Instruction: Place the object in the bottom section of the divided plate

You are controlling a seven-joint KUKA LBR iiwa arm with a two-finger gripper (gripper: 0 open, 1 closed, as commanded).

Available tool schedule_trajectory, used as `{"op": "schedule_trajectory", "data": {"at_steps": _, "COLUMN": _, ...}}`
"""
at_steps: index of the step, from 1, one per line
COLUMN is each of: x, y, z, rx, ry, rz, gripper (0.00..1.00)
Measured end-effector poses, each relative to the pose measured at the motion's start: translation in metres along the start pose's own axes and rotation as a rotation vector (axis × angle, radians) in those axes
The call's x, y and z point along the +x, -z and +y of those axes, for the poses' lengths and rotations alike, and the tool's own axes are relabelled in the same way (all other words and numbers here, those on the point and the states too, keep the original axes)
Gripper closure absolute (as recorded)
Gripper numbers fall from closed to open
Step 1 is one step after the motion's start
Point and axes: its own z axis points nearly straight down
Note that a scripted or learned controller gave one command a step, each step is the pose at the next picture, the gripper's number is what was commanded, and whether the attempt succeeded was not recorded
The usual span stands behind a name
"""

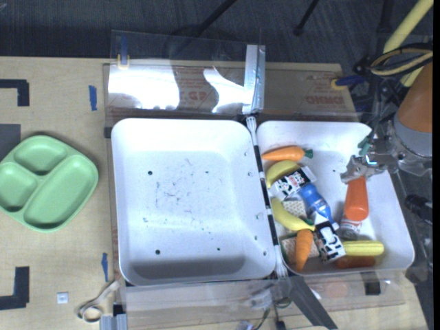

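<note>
One arm, one candidate under it: the gripper (359,165) sits in the right bin (330,130), directly above the top end of the orange bottle (355,203). Taking that bottle as the landmark.

- Bottle lies flat, long axis running roughly straight toward the near edge of the bench, slight tilt. Gripper is at its far end, touching or just off it; can't separate the two from this angle.
- Whether the tool is open, closed, or has anything: can't tell. Metal at the wrist overlaps the bottle top, and nothing is visibly held.
- Left of the bottle: clutter pile, with the blue bottle (313,201) nearest, then the bananas (287,215) and a carrot (283,154) further left and away. Just past the bottle's near end: a yellow piece (363,249) and a black-and-white pack (328,240).
- Divided plate (45,183) is far left of the bottle, across the whole left bin (185,198), on the bench. Its large bottom section (58,192) faces the near-right.

Judgement: pick isn't confirmed. The move hinges on the bottle's axis. Jaws should close across the narrow width, i.e. left-right, not along it. Then a long leftward carry across the left bin; risk is a slip from an end grip.
</note>
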Motion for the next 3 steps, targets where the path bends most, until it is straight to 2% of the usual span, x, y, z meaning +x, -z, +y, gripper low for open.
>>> {"op": "schedule_trajectory", "data": {"at_steps": 1, "x": 0.065, "y": -0.018, "z": -0.017, "rx": 0.005, "ry": 0.240, "rz": 0.003, "gripper": 1.00}}
{"op": "schedule_trajectory", "data": {"at_steps": 2, "x": 0.153, "y": -0.008, "z": -0.022, "rx": 0.003, "ry": -0.009, "rz": 0.000, "gripper": 1.00}}
{"op": "schedule_trajectory", "data": {"at_steps": 3, "x": 0.176, "y": 0.020, "z": -0.019, "rx": 0.003, "ry": -0.070, "rz": -0.001, "gripper": 1.00}}
